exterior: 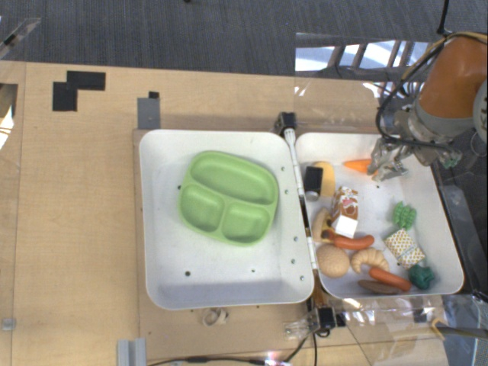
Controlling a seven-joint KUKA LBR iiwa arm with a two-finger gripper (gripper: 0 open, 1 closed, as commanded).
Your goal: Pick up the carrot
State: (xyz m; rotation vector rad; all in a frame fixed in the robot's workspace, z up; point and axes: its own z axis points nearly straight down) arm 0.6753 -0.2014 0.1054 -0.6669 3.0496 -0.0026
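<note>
Camera view: gripper (387, 166), aperture indeterminate, at upper right beside carrot (356, 165); risk: fingertip nudges carrot aside, causing 1 missed grasp.

The light is bright and even, coming from above. Shadows around the green tray (227, 197) are soft and faint. Above it to the right, a clear sheet (343, 56) shows white glare. Details look slightly soft.
</note>
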